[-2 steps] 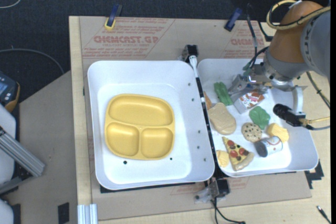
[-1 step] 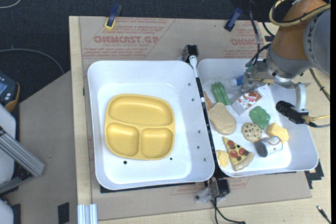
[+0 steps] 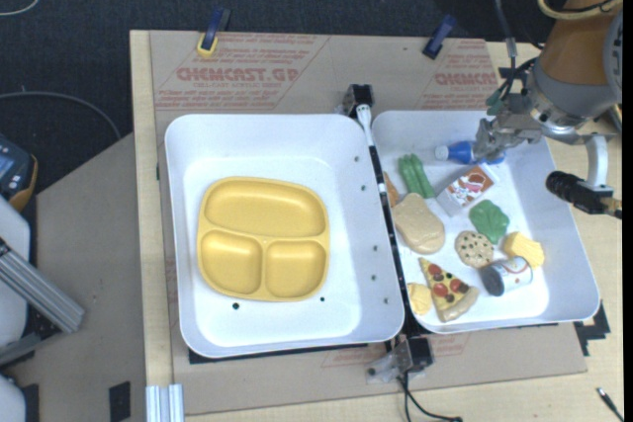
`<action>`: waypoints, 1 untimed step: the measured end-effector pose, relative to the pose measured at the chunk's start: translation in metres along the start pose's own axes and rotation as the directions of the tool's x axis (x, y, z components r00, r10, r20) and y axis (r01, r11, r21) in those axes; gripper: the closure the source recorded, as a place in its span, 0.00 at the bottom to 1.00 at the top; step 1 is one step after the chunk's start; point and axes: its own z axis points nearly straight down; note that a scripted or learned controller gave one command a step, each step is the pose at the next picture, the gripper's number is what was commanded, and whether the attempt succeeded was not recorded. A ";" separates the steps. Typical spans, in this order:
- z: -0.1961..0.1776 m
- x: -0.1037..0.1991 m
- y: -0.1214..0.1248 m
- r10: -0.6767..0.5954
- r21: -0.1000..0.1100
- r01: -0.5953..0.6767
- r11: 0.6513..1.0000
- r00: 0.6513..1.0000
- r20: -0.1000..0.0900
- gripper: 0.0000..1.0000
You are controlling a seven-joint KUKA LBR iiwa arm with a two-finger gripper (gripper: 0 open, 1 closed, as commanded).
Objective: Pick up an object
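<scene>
My gripper [image 3: 492,146] hangs over the back of the right bin [image 3: 564,252], right above a small blue item [image 3: 459,152] lying there. Below it lie several toy foods: a green vegetable [image 3: 415,176], a red and white carton [image 3: 468,189], a green leaf piece [image 3: 489,217], a beige bread piece [image 3: 420,223], a cookie [image 3: 474,248], a yellow cheese chunk [image 3: 524,249] and a pizza slice [image 3: 446,288]. Nothing shows between the gripper's tips.
The left bin [image 3: 188,163] holds a yellow divided plate [image 3: 263,237]. The grey arm with its orange band [image 3: 582,35] comes in from the upper right. A black fitting [image 3: 579,192] juts over the right bin's far side. Clamps hold the cardboard base.
</scene>
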 end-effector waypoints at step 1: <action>-0.055 -0.001 0.002 -0.001 -0.002 0.001 1.000 1.000 0.000 1.00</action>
